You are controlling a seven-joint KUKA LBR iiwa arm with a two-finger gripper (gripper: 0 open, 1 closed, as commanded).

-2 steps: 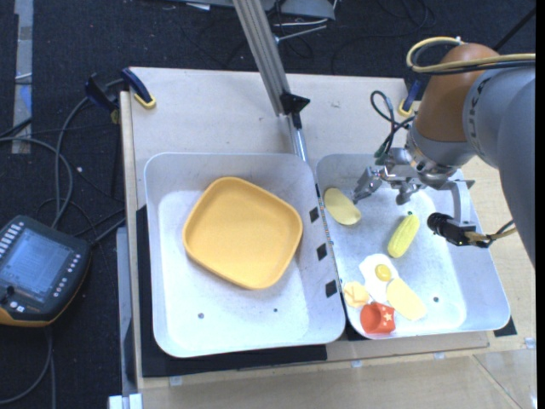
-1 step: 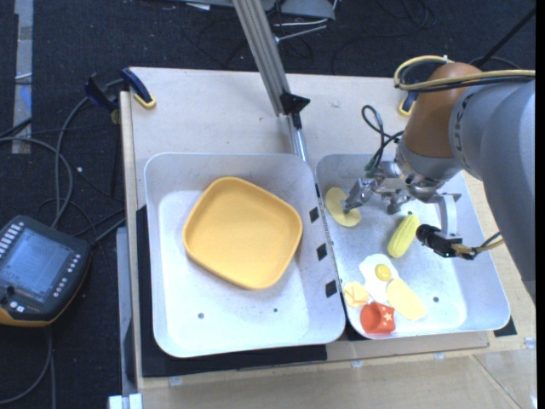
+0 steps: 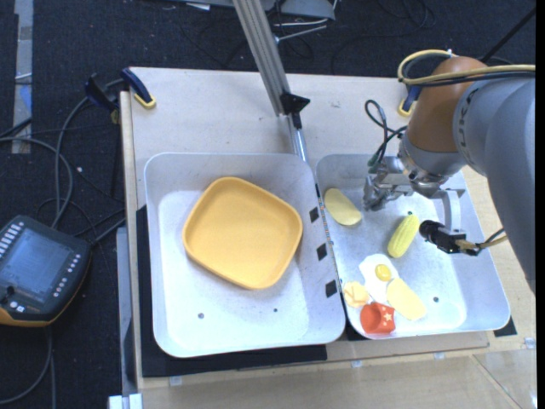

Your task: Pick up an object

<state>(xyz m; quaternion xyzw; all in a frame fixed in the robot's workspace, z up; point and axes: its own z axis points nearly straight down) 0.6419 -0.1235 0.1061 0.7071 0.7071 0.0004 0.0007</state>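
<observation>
Corn (image 3: 404, 235) lies in the right bin (image 3: 485, 288), near a pale yellow slice (image 3: 343, 208) and a fried egg (image 3: 380, 273). The pincer (image 3: 375, 196) hangs low just beside the slice; its opening cannot be told. A yellow plate (image 3: 243, 231) sits in the left bin (image 3: 170, 313).

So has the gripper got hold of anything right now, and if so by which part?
Nothing is seen held. The gripper hangs low in the right bin, between the pale yellow slice and the corn cob, with no object between its fingers.
</observation>
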